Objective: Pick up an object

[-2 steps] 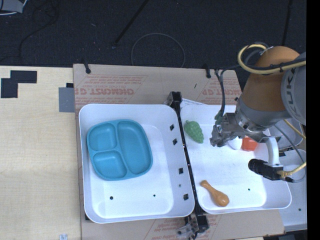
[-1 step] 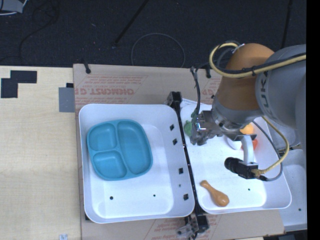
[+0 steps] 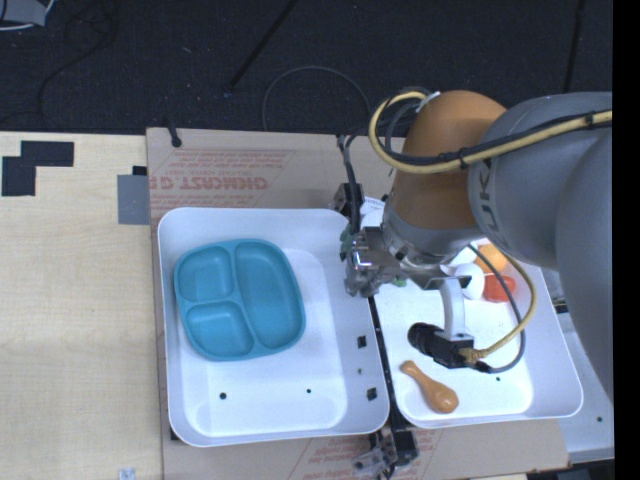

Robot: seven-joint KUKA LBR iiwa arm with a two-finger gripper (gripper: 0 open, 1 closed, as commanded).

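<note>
My gripper [image 3: 358, 273] hangs low over the ridge between the two bins, at the left edge of the right bin [image 3: 520, 398]. A tan, pear-shaped object with a narrow neck [image 3: 431, 388] lies near that bin's front, well below and to the right of the gripper. An orange-red object [image 3: 498, 286] sits further back in the same bin, partly hidden by the arm. A blue divided plate [image 3: 240, 298] lies in the left bin [image 3: 260, 408], to the left of the gripper. Nothing shows in the gripper's grasp.
The bulky grey and orange arm [image 3: 470, 178] covers the back of the right bin. Both bins rest on a cardboard sheet [image 3: 240, 173] on the pale wooden bench [image 3: 70, 318]. Bare white floor lies in front of the plate in the left bin.
</note>
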